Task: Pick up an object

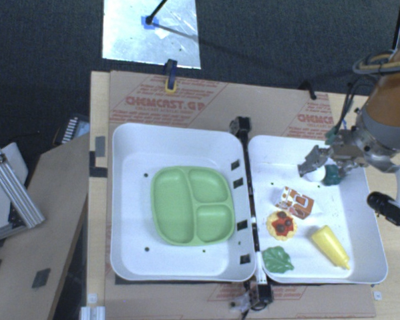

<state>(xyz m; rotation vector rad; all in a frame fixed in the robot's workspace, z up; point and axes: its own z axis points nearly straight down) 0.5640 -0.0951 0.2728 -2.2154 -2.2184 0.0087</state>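
My gripper (322, 164) hangs over the far part of the right bin (367, 228), reaching in from the right. A small white and teal thing (331, 175) lies right under it, partly hidden by it. Nearer the front of this bin lie a red, white and brown toy piece (296, 202), a round yellow piece with red spots (281, 225), a yellow cone-shaped piece (330, 245) and a green leafy piece (277, 259). All of these lie apart from the gripper.
The left bin (128, 186) holds a green divided plate (191, 206). A black divider with clips (245, 192) runs between the bins. Cardboard (169, 101) lies under both, with a yellow clamp (171, 77) at its far edge.
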